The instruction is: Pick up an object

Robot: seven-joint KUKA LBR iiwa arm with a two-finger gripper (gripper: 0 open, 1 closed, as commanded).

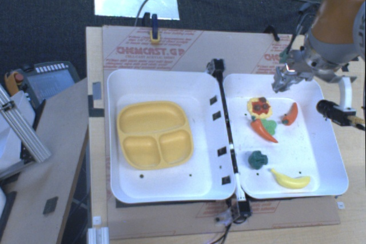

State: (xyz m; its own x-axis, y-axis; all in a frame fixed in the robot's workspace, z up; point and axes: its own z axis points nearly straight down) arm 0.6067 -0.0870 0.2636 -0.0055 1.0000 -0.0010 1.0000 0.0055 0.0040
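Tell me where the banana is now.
The banana lies in the right bin, near its front edge, just right of and below the broccoli.

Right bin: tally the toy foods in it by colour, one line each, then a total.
Yellow: 2, the banana and the pizza slice
Orange: 1, the carrot
Red: 1, the chili
Green: 1, the broccoli
Total: 5, all in the right bin
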